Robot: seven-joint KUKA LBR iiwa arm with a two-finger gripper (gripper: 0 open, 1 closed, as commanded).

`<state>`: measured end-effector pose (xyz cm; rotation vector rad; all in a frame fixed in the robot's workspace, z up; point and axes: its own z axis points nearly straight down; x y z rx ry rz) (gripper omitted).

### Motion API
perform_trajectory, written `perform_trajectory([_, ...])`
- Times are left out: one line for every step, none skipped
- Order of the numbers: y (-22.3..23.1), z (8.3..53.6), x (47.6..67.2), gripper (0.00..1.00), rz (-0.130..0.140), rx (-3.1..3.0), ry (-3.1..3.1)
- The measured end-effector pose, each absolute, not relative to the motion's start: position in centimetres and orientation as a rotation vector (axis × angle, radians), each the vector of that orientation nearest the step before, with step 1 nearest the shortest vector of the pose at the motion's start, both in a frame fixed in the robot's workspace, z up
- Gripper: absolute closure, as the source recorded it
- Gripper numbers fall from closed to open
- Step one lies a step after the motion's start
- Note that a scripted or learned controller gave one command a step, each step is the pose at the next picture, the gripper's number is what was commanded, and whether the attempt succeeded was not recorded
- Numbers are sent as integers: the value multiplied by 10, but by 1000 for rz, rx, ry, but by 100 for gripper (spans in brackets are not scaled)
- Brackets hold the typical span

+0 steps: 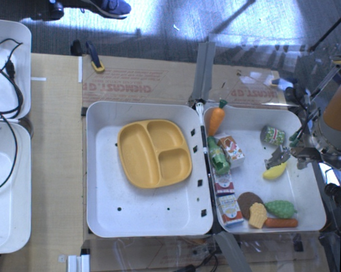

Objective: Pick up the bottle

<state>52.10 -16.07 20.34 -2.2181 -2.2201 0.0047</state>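
The only large writing is a line of red print (132, 87) on the cardboard worktop (52, 127), far up and to the left of the banana (275, 171). It lies upside down from this angle and I cannot read it. The green bottle (218, 156) has a label wrapped round it, but the lettering is too small to make out. The same goes for the red-and-white carton (232, 150) just beside it and the two small drink boxes (225, 187) (230, 210) to the lower left of the banana. The green can (273, 135) just above the banana has a printed wrap that is also unreadable.

My hand (278, 159) hangs in the right bin (253, 178), right over the upper end of the banana. I cannot tell whether it is spread or pressed together, as it shows only as a dark shape against the yellow fruit.

The bottle lies well to the left of the banana, and so well apart from my hand, with the carton between us. It lies on its side along the bin's left wall. An orange carrot (216, 120) lies beyond the end of the bottle that is farther up in view.
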Motion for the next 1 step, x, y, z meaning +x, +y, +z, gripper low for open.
perform_trajectory([-95,126,477,0,6,-2166,-2268])
